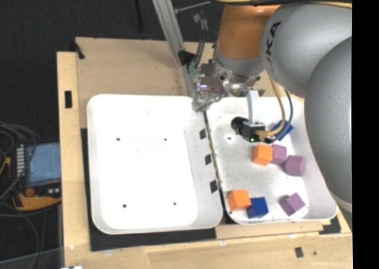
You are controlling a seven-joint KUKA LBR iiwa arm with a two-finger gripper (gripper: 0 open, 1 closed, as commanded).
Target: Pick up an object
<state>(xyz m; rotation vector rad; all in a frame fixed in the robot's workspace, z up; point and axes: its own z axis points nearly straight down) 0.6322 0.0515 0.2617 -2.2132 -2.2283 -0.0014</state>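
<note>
1. Camera view: the grey arm (308, 42) reaches in from the right, its orange band (249, 13) above the wrist. Part of the "KUKA" lettering shows on the grey housing, near the band.
2. The gripper (204, 99) hangs over the upper end of the divide between the two bins; how far it is open cannot be told, and nothing is seen in its grasp.
3. The left bin (142, 161) shows a bare white floor.
4. The right bin (237, 155) holds the blocks: an orange block (262, 154) touching a purple block (278, 154), another purple block (295, 165) just beside them.
5. Near the front rim lie a second orange block (239, 199), a blue block (257, 207) touching it, and a third purple block (292, 204).
</note>
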